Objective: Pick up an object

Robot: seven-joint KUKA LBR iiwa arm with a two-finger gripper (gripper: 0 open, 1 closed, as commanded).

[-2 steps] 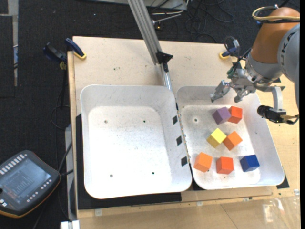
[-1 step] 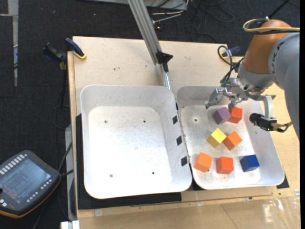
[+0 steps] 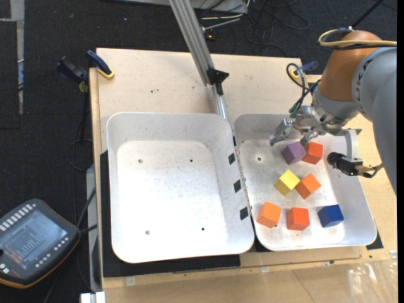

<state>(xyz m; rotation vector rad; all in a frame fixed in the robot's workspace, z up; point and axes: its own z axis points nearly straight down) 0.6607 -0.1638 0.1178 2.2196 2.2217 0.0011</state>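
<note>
Several small cubes lie in the right bin (image 3: pixel 357 235). A purple cube (image 3: pixel 293 152) and a red-orange cube (image 3: pixel 314 152) sit side by side near its far end. Below them are a yellow cube (image 3: pixel 287 182) and an orange cube (image 3: pixel 308 185). Along the near side are another orange cube (image 3: pixel 269 214), a red cube (image 3: pixel 298 219) and a blue cube (image 3: pixel 330 215). My gripper (image 3: pixel 295 134) hangs low over the bin's far end, just behind and above the purple cube. No cube shows lifted off the bin floor.
The left bin (image 3: pixel 167 182) lies beside the right one, and their rims meet in the middle. A slanted metal pole (image 3: pixel 196 36) comes down to the bench behind the bins. A black cabled part (image 3: pixel 344 163) sticks out by the right bin's right rim.
</note>
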